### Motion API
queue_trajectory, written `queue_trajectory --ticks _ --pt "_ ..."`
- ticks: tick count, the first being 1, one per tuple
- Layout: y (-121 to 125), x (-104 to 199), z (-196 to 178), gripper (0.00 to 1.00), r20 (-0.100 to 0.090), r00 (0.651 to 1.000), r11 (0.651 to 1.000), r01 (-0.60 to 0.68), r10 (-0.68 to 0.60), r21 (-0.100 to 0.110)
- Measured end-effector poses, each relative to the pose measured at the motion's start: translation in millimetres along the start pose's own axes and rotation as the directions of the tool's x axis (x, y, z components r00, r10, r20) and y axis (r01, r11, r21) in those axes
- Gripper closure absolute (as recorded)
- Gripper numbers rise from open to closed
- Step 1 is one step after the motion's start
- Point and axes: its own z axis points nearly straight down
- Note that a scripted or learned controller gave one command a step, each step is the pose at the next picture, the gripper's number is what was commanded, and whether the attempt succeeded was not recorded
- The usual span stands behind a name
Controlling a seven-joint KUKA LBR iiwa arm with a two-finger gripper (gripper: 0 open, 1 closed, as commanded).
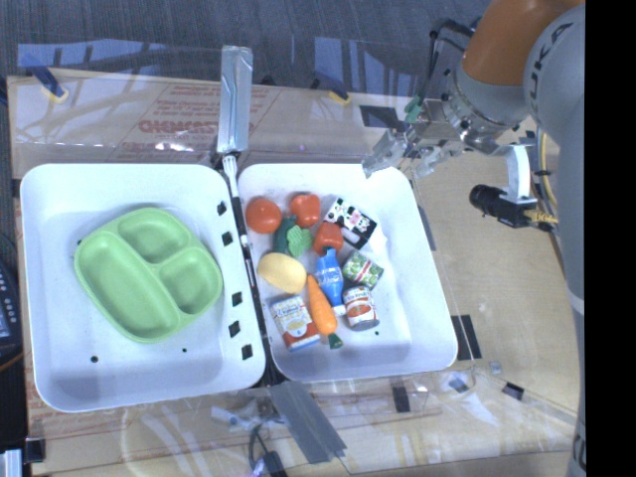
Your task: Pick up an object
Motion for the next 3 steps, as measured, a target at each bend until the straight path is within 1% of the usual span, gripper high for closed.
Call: queue_trajectory --ticks 1,2,3 --pt "-32 11 136 0.00 -0.001 1.000 1.000 0.008 -0.008 0.004" --pt "-47 -24 136 0.00 -0.002 0.996 0.996 -0.093 0.093 0.004" --pt "-41 -19 198 0.00 0.000 0.998 0.998 -0.059 0.059 -0.001"
